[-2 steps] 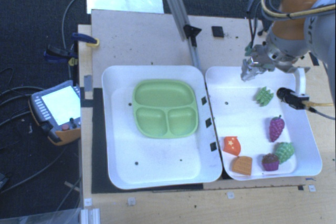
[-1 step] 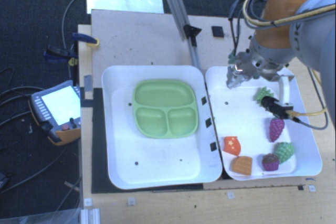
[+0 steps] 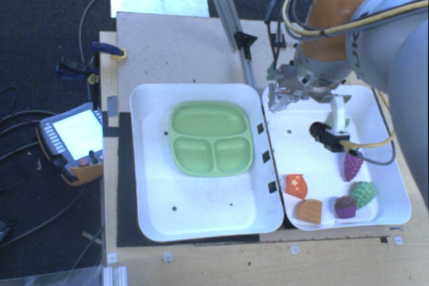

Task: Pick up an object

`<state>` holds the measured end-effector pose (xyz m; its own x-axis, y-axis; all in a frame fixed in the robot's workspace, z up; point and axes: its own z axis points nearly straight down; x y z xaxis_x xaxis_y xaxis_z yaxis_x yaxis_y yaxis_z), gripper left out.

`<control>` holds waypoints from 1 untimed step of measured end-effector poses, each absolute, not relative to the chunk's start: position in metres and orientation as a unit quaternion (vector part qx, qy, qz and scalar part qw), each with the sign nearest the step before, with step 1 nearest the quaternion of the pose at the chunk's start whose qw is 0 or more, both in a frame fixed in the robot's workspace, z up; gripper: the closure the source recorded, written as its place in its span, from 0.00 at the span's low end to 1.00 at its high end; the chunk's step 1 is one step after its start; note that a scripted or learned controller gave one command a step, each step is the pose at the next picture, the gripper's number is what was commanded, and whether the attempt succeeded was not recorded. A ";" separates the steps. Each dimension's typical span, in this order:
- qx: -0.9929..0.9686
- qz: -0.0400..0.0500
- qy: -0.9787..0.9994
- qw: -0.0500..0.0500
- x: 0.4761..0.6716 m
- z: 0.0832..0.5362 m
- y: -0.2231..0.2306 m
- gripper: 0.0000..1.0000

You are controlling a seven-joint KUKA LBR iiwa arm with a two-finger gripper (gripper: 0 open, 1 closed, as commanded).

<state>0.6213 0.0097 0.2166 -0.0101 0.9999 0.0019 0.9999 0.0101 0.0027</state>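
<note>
Grey arm leans over the right bin, presumably hunting a toy, its claw, clenched or released I cannot tell, well apart from the purple toy grapes.

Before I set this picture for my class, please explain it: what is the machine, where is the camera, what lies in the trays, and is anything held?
This is one robot arm, grey with an orange band, reaching in from the right. A single fixed camera looks down on the bench at a slant. Two shallow white bins sit side by side. The left bin holds a green divided plate. The right bin holds small toy foods: a purple grape bunch, a green grape bunch, a small purple piece, an orange piece and a red-orange piece. The arm's jaws hang over the right bin's far left corner, away from the toys; whether they grip anything is too blurred to tell.
</note>
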 end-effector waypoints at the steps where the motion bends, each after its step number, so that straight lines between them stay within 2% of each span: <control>1: 0.704 0.000 0.710 -0.001 0.602 0.214 0.069 1.00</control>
